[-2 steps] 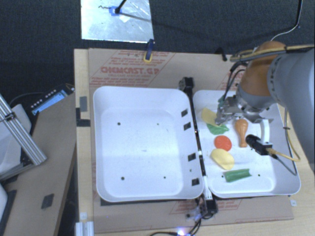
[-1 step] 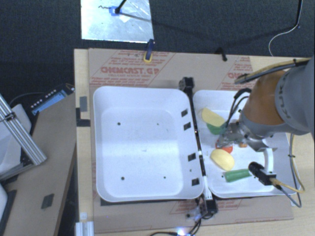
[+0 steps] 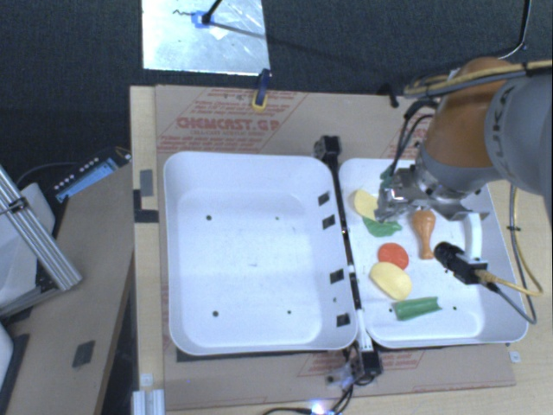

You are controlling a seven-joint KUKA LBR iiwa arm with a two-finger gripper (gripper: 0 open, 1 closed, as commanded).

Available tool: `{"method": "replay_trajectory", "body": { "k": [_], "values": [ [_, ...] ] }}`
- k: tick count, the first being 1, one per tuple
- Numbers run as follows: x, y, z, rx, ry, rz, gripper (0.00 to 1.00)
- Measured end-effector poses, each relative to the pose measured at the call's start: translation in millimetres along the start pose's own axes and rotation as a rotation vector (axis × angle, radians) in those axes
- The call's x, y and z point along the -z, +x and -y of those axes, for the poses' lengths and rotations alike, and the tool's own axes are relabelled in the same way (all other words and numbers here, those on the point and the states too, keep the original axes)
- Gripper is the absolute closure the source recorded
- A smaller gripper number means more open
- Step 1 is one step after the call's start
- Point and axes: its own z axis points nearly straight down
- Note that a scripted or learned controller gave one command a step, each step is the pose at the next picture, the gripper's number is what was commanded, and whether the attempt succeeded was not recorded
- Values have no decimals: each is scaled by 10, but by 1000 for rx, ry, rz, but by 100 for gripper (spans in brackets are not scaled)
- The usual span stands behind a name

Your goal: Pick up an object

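Note:
The right bin (image 3: 497, 318) holds several small things. A pale yellow piece (image 3: 364, 202) lies at its left side, with a green leafy piece (image 3: 380, 227) just below it. An orange drumstick-shaped piece (image 3: 423, 231) lies near the middle. Below them are a red round piece (image 3: 393, 254), a yellow lump (image 3: 390, 280) and a green pod (image 3: 416, 308). My gripper (image 3: 393, 201) hangs low over the bin's upper left part, right beside the pale yellow piece and above the green leafy piece. Nothing can be seen held in it.
The left bin (image 3: 186, 318) stands alongside, split from the right bin by a black-clipped divider (image 3: 344, 240). Both rest on a cardboard sheet (image 3: 233, 119). The arm's grey and orange body (image 3: 484, 137) covers the right bin's upper right corner.

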Motion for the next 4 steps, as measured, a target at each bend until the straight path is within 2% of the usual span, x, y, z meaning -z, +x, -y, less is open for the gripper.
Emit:
{"method": "replay_trajectory", "body": {
  "k": [1,2,3,4],
  "values": [
    [1145,854,-296,4,-3,-3,100],
    [1724,1654,-414,4,5,-4,100],
    [2374,1927,-182,-1,5,-3,100],
    [3050,2230,190,-1,5,-4,100]
  ]
}}
